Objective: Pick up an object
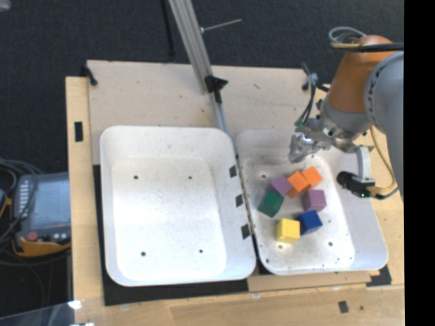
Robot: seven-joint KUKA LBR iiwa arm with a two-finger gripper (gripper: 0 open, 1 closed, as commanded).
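A cluster of small blocks lies in the right bin: two orange blocks, a light purple block, a green block, a purple block, a blue block and a yellow block. My gripper hangs over the far part of the right bin, just above and behind the orange blocks. Nothing shows between its fingers.
The left bin sits beside the right one, with black clips along the shared edge. A slanted metal rail rises from the bench behind the bins. A grey controller box lies off the bench to the left.
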